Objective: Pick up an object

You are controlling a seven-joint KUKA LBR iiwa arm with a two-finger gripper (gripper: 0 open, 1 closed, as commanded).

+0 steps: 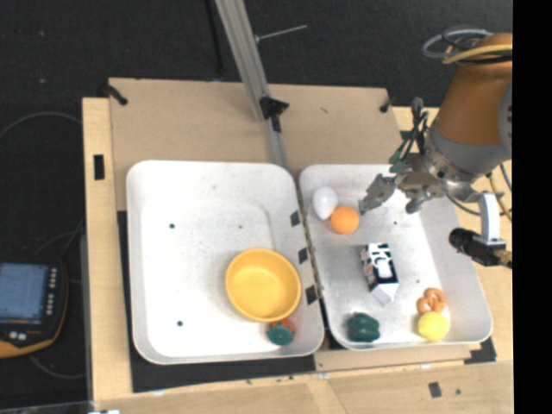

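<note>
My gripper point(396, 198) hangs over the far part of the right bin point(457, 274), its two fingers spread open with nothing between them. An orange ball point(345, 220) lies just left of the fingers, beside a white egg-shaped object point(323, 201). A black-and-white carton point(380, 269) sits in the middle of the right bin. Near that bin's front edge lie a dark green object point(363, 327), a yellow ball point(433, 324) and a small orange pretzel-like piece point(431, 300). The left bin point(172, 231) holds a yellow bowl point(263, 284) with a small green and orange toy point(280, 331) at its front.
A slanted metal pole point(250, 59) runs from the top down to the gap between the bins. A black fixture point(476, 245) sticks in at the right bin's right rim. A handheld pendant point(26, 307) lies off the bench at the far left.
</note>
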